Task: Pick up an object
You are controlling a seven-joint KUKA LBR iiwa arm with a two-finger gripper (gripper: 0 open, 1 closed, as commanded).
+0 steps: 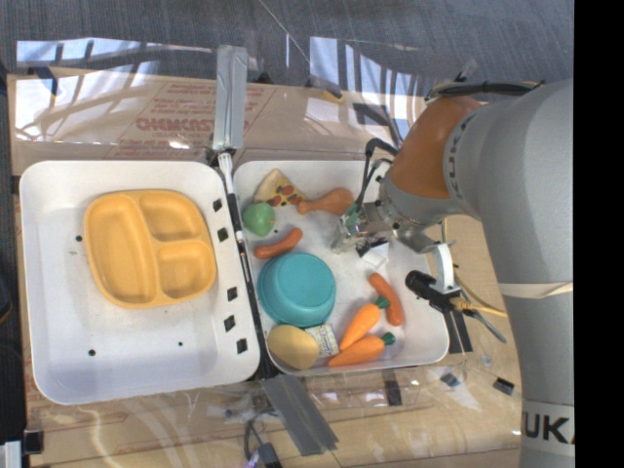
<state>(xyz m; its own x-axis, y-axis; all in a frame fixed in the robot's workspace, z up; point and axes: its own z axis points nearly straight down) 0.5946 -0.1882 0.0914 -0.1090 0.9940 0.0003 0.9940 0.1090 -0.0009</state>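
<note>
Camera view: gripper (pixel 363 230) low in the right bin (pixel 426 351), among toy food; you cannot tell its state.

You see the gripper just right of the teal bowl (pixel 297 288), above its upper right rim, near the drumstick (pixel 327 202). Whether it is spread, closed, or has hold of anything, you cannot tell; the wrist hides the tips. Likely targets: the sausage (pixel 276 243) up-left of the bowl and the carrots (pixel 362 335) down-right of it. They look like light, stiff, smooth plastic, probably slippery; take them across the narrow middle. A small white item below the gripper is hard to identify.
</note>
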